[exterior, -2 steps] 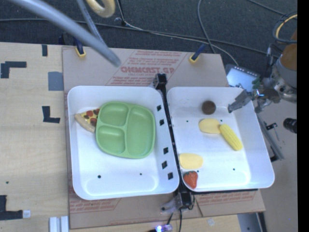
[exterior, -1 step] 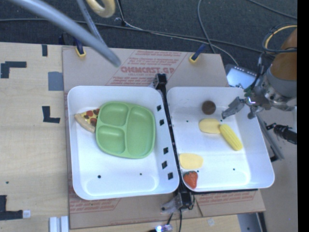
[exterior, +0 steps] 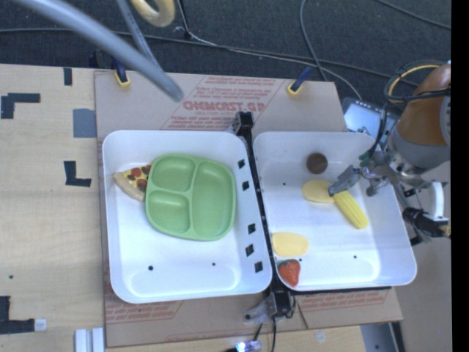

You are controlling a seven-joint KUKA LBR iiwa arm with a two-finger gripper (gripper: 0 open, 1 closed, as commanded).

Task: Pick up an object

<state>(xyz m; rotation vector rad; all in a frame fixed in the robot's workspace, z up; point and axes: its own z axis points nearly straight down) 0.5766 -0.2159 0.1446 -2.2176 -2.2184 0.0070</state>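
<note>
Arm enters from the right, over the right bin point(exterior: 381, 266). Gripper point(exterior: 344, 185) hangs low at the bin's middle; a grey finger point(exterior: 341, 182) points down-left, its tip just beside the top end of the corn cob point(exterior: 352, 208) and the right edge of a pale yellow flat piece point(exterior: 316, 191). Whether the claw is wide or narrow cannot be told from this slant; nothing is seen between the fingers.

Right bin also holds: a dark brown ball point(exterior: 316, 163) toward the far side, a second yellow piece point(exterior: 289, 243) and a red strawberry-like item point(exterior: 290, 272) near the front left corner. Left bin point(exterior: 176, 288): green divided plate point(exterior: 192, 196) lying partly over a pizza slice point(exterior: 133, 180).

Judgement: approach stage, likely target the corn cob. It lies diagonally, so the jaws should straddle its short axis, near mid-length. The flat yellow piece sits close; a descent too far left would catch its edge. Cob is rounded and may roll if pinched off-centre.
</note>
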